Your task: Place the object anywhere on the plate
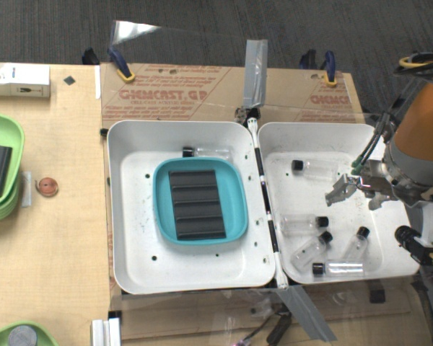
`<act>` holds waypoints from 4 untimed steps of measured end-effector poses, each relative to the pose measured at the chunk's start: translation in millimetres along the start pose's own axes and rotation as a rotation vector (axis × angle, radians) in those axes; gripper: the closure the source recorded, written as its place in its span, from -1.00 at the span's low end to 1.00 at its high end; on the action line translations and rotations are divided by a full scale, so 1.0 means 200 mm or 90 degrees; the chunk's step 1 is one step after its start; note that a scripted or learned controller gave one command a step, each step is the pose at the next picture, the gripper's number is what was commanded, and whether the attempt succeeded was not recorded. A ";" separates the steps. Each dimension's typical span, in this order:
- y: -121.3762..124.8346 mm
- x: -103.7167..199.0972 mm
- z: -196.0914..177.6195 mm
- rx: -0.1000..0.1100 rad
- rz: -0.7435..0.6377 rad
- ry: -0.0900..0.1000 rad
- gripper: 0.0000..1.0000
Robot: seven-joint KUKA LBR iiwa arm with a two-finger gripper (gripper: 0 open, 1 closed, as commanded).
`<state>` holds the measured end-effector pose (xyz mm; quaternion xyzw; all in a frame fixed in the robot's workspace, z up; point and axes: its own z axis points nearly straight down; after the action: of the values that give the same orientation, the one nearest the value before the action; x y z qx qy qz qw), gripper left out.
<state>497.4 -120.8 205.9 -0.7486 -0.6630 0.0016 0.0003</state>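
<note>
A teal plate (236,206) lies in the left bin (130,215) with a black ridged block (196,204) resting on it. Several clear vials with black caps lie in the right bin (292,139), among them one at the back (298,166), one near the middle (322,222) and one at the front (335,268). Another clear vial (200,152) lies in the left bin just behind the plate. My gripper (356,196) hangs over the right part of the right bin, open, with nothing between its fingers. It is above and to the right of the middle vials.
A metal divider strip (263,193) runs between the bins. On the wooden bench to the left are a green dish (11,193), a white box (18,80) and a small orange disc (47,187). Cardboard (173,92) with clamps lies behind the bins.
</note>
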 end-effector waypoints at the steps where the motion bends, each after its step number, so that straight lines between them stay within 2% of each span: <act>1: 0.14 -0.30 -0.41 0.000 -0.037 0.000 -1.00; 2: 0.23 -0.45 -1.07 0.000 0.038 0.000 -1.00; 3: 0.23 -0.45 -1.07 0.000 0.038 0.000 -1.00; 4: 0.57 -0.41 -1.17 0.001 0.001 0.000 -1.00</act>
<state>602.2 -215.2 439.6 -0.7490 -0.6626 0.0020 0.0005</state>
